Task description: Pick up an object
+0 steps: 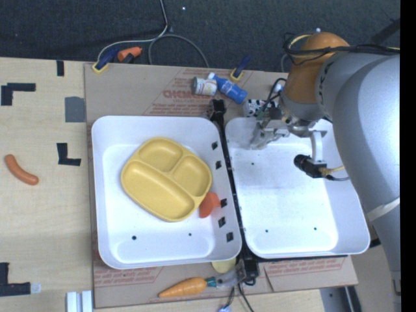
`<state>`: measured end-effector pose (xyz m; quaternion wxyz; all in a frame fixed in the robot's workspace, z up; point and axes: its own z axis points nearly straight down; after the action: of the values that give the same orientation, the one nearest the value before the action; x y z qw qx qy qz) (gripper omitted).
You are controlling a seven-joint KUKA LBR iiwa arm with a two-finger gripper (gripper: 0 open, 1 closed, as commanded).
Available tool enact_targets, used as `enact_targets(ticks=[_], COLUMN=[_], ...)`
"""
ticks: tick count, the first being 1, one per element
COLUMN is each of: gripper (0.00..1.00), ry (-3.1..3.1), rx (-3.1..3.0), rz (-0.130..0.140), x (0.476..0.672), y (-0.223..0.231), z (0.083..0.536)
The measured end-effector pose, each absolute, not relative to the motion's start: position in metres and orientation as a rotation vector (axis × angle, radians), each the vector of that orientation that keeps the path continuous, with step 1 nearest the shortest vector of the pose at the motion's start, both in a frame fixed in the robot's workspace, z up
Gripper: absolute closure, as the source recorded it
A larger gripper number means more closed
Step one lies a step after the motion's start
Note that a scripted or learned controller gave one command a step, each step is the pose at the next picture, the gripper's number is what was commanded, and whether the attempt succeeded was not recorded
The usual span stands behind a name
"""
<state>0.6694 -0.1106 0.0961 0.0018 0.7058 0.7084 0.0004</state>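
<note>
My gripper (261,134) hangs low over the far left corner of the right bin (292,239), below the arm's orange band (311,70). No object shows at the gripper. A yellow divided plate (166,177) lies in the middle of the left bin (110,239). A small orange-red piece (208,205) rests against the plate's near right edge, close to the wall between the bins.
Outside the bins, a white and blue bottle (220,86) lies behind them, a toy carrot (184,288) lies in front, and a sausage (21,169) sits on the bench at far left. A yellow clamp (117,57) grips the back edge. The arm's grey body covers the right side.
</note>
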Motion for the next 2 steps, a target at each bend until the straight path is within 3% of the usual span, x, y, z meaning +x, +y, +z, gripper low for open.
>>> enact_targets(ticks=[1, 2], gripper=[0.0, 0.0], ry=[2.223, 2.219], rx=[2.215, 2.217], rz=[-0.001, -0.002], x=[0.669, 0.658], y=[-0.111, -0.1], z=[0.095, 0.085])
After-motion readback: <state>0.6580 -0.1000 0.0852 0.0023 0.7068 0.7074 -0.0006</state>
